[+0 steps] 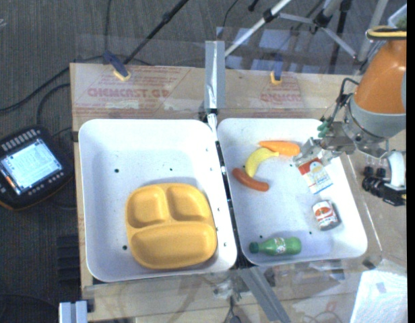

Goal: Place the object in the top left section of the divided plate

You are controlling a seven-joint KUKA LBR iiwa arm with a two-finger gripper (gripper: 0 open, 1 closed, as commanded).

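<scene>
While the arm (386,79) reaches in from the right, we see its gripper (314,155) low over the far right part of the right bin (356,244), just above a small red and white carton (317,175). We cannot tell from this angle how the tool stands, nor whether it has anything in its grasp; the carton appears to lie on the bin floor right beside it.

We find the divided plate (171,225), yellow and rounded, in the near half of the left bin (100,147), with two smaller sections on its far side and one wide section on its near side. We see nothing lying in its top left section (148,206).

We count the other items in the right bin: an orange carrot (278,147) at the far side, a yellow banana (257,161) touching it just to the left, and a red sausage (250,180) just nearer, close to the bin's left wall. We see a small red and white can (325,214) nearer on the right, and a green bottle (277,246) lying on its side along the near wall.

We also note a handheld control pendant (25,167) with a lit screen on the floor, well to the left of the bench.
</scene>
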